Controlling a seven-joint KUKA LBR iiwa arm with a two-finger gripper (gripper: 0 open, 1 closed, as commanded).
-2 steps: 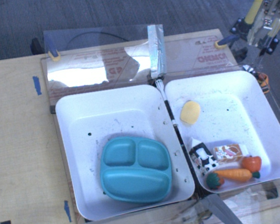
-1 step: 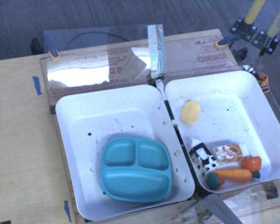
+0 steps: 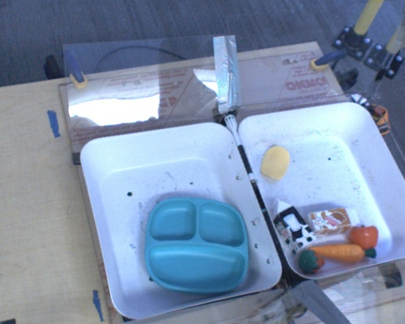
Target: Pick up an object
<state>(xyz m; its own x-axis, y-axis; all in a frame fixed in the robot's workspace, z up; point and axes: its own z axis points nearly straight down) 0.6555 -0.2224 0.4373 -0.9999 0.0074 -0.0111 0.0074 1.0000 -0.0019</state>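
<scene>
Plainly, from above, the yellow lump (image 3: 275, 162) lies alone in the right bin (image 3: 350, 125), well apart from the carrot (image 3: 339, 253) and tomato (image 3: 364, 236) crowding its near corner, so it looks easiest to grab, though I cannot tell whether my pincer is apart or together.

Teal sectioned plastic plate (image 3: 196, 247) in white left bin (image 3: 104, 174); pale yellow round lump (image 3: 275, 162), black-and-white patterned toy (image 3: 293, 228), orange carrot with green top (image 3: 333, 254), red-orange tomato (image 3: 363, 236).
</scene>
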